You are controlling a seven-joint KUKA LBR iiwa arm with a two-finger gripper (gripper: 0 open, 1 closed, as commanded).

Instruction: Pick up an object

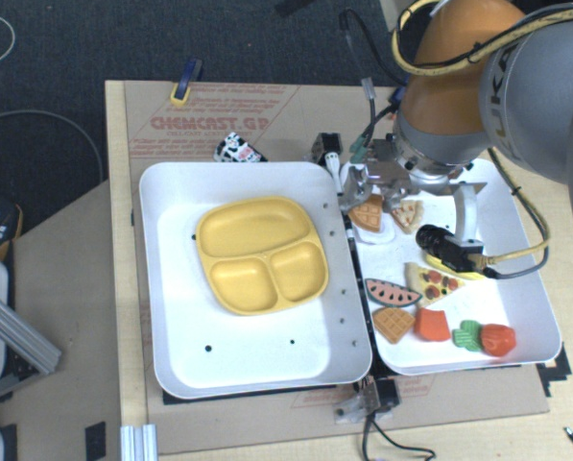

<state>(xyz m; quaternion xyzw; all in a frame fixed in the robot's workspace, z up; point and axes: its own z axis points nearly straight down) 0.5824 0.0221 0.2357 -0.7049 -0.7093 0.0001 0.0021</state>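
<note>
Left bin (171, 334): I see a yellow tray (260, 254), margins open. Right bin (536, 301): gripper (382, 192) over crowded toy food (430, 301); its opening I cannot tell.

Robotics lab — arm (516, 75), white bins (171, 286), cables.

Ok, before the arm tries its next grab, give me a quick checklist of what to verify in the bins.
1. Gripper over the right bin: ok, near its upper left corner.
2. Object under it: ok, toast-like piece just below.
3. Fingers open or shut: cannot tell.
4. Object held between fingers: cannot tell.
5. Neighbours crowding: not ok, another food piece lies right beside it.
6. Yellow tray in the left bin, out of the way: ok.
</note>
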